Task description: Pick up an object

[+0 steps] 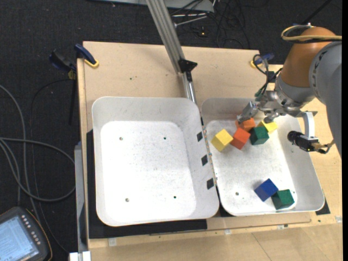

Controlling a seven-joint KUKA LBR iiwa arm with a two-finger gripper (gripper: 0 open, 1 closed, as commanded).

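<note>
The desk point(136, 72) carries two shallow white bins side by side, and the work so far is confined to the right one. The left bin point(147, 159) holds none of the blocks, so nothing has been carried across. The right bin point(304, 167) contains all the pickable pieces. The grey arm point(312, 64) with its orange band reaches in from the right and bends down toward the far end of that bin, where the tool point(254, 113) sits low, right at the cluster of blocks. That cluster has a yellow block point(222, 140) nearest the divider, a red-orange block point(240, 138) touching it, a green block point(259, 135) just beside that, a small orange block point(248, 124) close under the tool, and a second yellow block point(270, 126) partly hidden behind the green one. At the near end of the bin, well apart from the tool, lie a blue block point(266, 190) and a dark green block point(283, 199) touching each other. How the tool is set, spread or closed, cannot be told from this angle, and no block can be seen lifted clear. By my reading the approach is done; the grasp and the lift remain.
</note>
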